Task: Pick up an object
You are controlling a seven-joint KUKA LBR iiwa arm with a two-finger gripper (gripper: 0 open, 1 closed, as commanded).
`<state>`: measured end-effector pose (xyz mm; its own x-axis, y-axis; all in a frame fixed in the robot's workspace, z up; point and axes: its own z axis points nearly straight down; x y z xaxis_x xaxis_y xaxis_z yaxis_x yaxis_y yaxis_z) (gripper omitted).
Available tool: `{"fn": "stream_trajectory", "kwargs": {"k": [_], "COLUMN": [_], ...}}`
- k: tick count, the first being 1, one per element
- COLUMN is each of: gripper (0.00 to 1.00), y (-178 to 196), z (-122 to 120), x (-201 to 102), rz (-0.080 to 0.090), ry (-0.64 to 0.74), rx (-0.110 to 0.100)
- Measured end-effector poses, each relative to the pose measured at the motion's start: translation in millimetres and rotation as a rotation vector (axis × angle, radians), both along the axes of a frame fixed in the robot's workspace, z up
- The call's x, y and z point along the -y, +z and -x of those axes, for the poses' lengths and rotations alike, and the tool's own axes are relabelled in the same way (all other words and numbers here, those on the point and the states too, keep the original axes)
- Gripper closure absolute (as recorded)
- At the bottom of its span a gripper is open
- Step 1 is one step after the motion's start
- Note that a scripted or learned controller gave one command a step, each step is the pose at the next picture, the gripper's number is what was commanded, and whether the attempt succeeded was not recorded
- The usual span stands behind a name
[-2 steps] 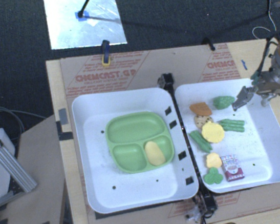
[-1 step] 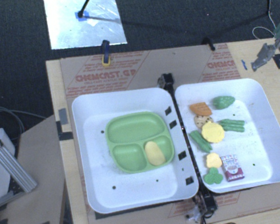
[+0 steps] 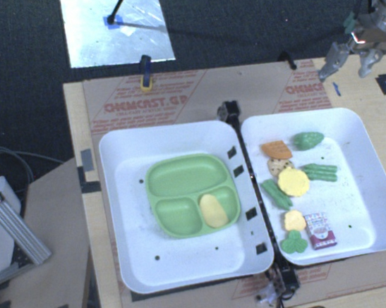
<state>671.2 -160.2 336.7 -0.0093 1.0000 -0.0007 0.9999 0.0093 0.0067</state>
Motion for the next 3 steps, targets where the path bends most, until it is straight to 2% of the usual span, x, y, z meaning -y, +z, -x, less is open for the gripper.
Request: {"fn": "stream_trajectory", "kwargs": {"k": [1, 2, 3], "gripper": [1.0, 1.0, 0.0], "y": [11.1, -93.7, -87.2], "z": [1.3, 3.2, 2.1], "x": [3.3, -55.3, -51.0], "rz": [0.003, -0.004, 0.0], "ry": [-0.001, 0.0, -0.005], "rx": [0.002, -0.012, -0.004]}}
